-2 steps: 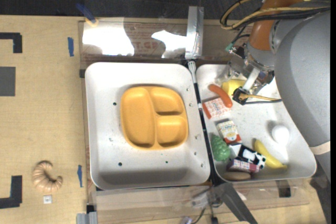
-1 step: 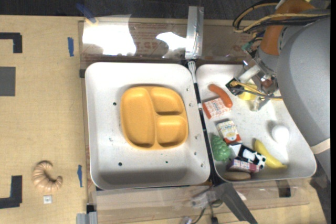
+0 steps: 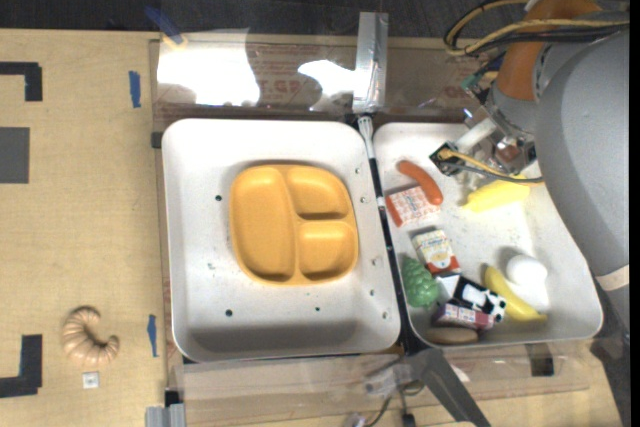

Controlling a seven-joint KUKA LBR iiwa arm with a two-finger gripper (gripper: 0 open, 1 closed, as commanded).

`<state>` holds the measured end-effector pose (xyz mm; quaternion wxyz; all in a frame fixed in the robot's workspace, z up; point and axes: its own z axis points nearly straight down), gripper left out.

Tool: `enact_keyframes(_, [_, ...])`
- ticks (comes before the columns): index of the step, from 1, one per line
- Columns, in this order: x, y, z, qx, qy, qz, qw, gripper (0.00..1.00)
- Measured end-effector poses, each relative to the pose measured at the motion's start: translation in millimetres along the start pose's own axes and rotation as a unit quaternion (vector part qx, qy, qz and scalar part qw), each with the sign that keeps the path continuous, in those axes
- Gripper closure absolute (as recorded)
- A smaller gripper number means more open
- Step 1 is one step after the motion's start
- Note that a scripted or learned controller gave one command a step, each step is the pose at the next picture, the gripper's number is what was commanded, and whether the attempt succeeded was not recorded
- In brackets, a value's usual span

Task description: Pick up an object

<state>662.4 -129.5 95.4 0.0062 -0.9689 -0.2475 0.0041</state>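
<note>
Now the gripper [image 3: 462, 158] hangs at the right bin's [image 3: 575, 285] upper part, just beside a yellow block [image 3: 495, 196] and near the sausage [image 3: 420, 179] — whether it pinches anything, I cannot tell. Lower lie a white egg [image 3: 525, 275], a banana [image 3: 510, 297] and green broccoli [image 3: 420, 283]. An orange tray [image 3: 293, 220] sits in the left bin [image 3: 190, 245].

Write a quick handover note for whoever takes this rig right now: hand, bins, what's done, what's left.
Hand: low over the right bin's far end, near the hot dog and yellow piece; its grip is not readable.
Right bin's other contents: snack packets, green toy, banana, white egg.
Left bin: yellow divided tray.
Croissant toy lies on the bench.
Done: no lift seen.
Left: pick up an object.
</note>
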Motion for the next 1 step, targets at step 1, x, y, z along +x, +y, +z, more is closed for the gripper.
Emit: enact_keyframes(1, [-50.2,-37.6,8.8,-0.008,0.004,0.114,0.9935,1.0])
